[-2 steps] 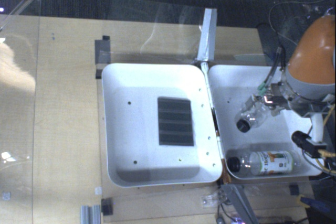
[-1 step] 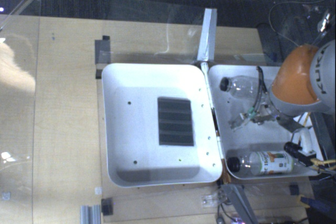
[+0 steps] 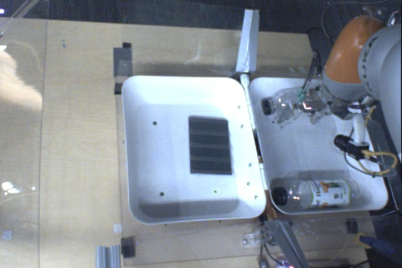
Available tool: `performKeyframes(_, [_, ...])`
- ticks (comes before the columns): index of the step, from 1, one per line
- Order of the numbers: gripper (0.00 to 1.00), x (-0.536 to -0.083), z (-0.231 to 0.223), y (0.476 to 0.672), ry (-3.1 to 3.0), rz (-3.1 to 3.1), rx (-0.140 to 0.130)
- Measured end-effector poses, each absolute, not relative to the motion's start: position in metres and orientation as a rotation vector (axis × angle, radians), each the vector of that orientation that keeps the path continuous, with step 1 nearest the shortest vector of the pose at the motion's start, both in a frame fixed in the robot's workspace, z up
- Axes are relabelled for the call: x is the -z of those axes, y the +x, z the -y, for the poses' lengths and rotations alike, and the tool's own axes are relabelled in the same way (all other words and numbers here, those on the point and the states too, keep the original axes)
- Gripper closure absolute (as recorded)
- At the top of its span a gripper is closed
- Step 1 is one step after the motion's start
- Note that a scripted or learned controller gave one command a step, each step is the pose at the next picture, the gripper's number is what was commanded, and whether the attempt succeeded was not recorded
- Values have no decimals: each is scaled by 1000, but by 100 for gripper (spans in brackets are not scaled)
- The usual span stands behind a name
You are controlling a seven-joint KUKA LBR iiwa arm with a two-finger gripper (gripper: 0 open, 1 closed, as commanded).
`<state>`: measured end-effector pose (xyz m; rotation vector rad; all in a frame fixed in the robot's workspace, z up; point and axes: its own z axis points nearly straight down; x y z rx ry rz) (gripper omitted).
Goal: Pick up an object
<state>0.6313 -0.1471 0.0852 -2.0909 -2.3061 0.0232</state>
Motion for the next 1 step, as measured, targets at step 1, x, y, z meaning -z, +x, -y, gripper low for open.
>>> performKeyframes(1, [0, -84, 130, 640, -2075, 2307, -59])
